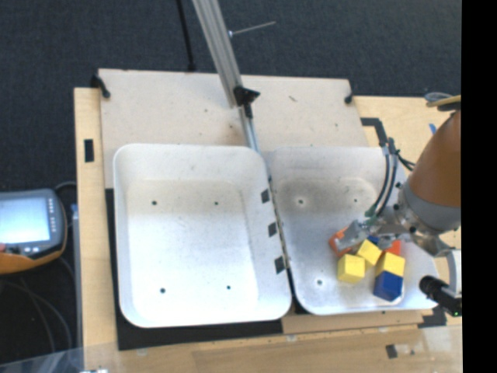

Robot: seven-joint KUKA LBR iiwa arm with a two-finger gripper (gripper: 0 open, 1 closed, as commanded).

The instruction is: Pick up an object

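Right bin [326, 177] taken as landmark. Arm [439, 169] lowered over its near right corner. Gripper [371, 230] set at block cluster; jaw state cannot be told. Yellow block [351, 268] nearest bin centre, blue block [387, 286] beside near rim, orange piece [338, 243] under gripper. Outermost yellow block best singled out; neighbours to be left unjostled.

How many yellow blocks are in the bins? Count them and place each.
3, all in the right bin: one yellow block lower left, one by the gripper, one atop a blue block. Others may hide beneath the arm.
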